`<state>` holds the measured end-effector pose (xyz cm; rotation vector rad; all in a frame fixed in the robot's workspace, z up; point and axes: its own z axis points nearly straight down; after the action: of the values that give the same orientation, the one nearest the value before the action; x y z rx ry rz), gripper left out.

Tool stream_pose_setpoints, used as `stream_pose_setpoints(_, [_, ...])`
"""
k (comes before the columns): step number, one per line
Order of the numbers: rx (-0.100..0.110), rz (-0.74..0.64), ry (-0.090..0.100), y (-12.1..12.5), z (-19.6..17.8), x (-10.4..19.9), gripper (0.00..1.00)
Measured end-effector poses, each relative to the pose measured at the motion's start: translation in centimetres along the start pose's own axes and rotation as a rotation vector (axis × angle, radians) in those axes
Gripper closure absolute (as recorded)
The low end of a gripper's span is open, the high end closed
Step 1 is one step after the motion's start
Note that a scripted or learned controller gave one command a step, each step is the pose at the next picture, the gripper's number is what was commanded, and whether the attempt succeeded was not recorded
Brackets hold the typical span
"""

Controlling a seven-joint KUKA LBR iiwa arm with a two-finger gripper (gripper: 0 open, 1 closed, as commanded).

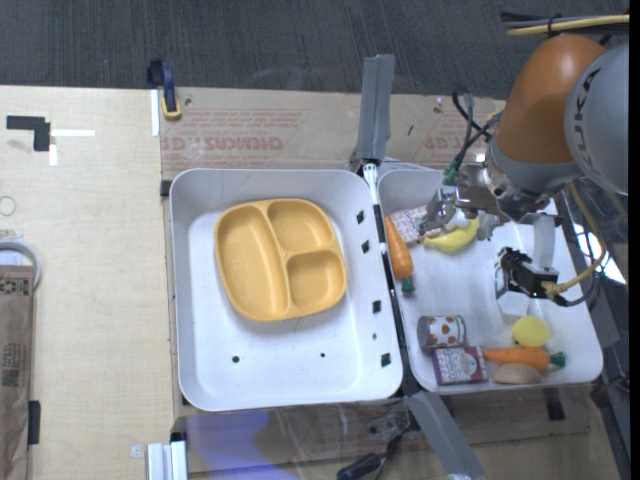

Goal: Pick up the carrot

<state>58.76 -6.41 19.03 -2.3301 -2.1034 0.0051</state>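
An orange carrot [399,252] lies along the left wall of the right bin [580,318], its green stub pointing toward the near side. A second carrot [518,357] lies flat in the near right corner of that bin, green end to the right. My gripper [443,211] hangs over the far part of the right bin, just above a yellow banana [455,237] and to the right of the first carrot. No carrot is between its fingers.
The left bin [200,298] holds a yellow divided plate [282,258]. The right bin also holds a small can [441,330], a red packet [460,366], a yellow lemon [531,330], a pale rounded item [516,374] and a pink packet [407,222]. Black cabling [520,270] hangs under the wrist.
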Motion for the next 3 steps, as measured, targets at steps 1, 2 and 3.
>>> stream_pose_setpoints(1, [-0.001,0.03,0.0,3.3,0.0,12.5,0.0])
stream_pose_setpoints(2, [0.001,0.067,-0.002,-4.7,2.3,23.7,0.0])
stream_pose_setpoints(3, [-0.013,0.132,0.01,-1.0,9.3,17.6,0.0])
